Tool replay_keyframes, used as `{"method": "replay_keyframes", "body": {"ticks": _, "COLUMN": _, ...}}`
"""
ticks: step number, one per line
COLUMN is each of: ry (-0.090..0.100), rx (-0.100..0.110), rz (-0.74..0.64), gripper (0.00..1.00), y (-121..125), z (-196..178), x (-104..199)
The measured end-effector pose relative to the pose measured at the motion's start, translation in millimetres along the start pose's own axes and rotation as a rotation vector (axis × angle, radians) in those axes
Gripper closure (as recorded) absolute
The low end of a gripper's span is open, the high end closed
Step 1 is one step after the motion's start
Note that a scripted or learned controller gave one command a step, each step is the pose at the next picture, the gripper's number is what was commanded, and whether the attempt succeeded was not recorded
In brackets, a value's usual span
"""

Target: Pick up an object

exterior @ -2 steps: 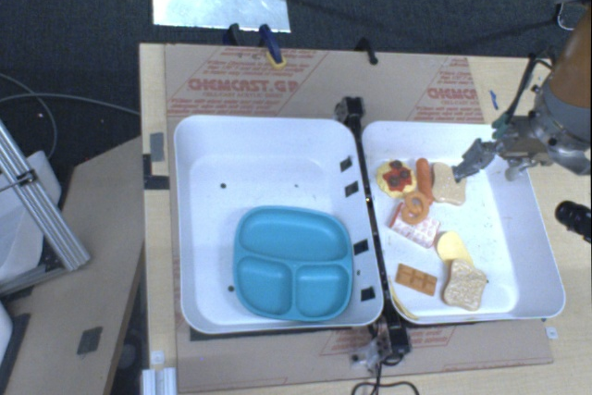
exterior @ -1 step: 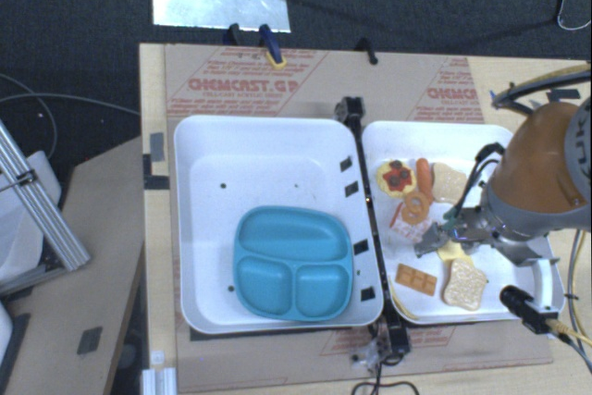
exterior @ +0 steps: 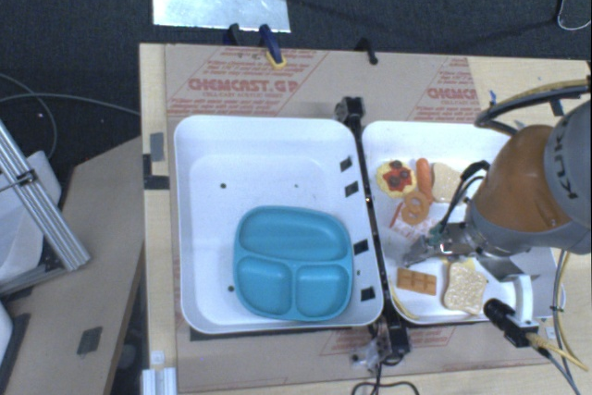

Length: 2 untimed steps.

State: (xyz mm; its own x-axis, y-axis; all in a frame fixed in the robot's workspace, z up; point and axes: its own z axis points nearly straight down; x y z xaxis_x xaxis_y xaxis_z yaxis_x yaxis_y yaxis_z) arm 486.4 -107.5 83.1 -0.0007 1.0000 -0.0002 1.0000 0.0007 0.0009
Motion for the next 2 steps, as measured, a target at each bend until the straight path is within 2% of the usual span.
{"method": "replay_keyframes", "body": {"ticks": 1, "ry": 0.0, "rx": -0.007, "rz": -0.006, "gripper": 0.0, "y": 1.8, "z": -78.3, "x": 23.1}}
{"method": "replay_keyframes", "body": {"ticks": 2, "ry": 0.0, "rx": 0.001, "rz": 0.001, "gripper": 0.0, "y": -0.1, "z": -59.6, "x": -2.7}}
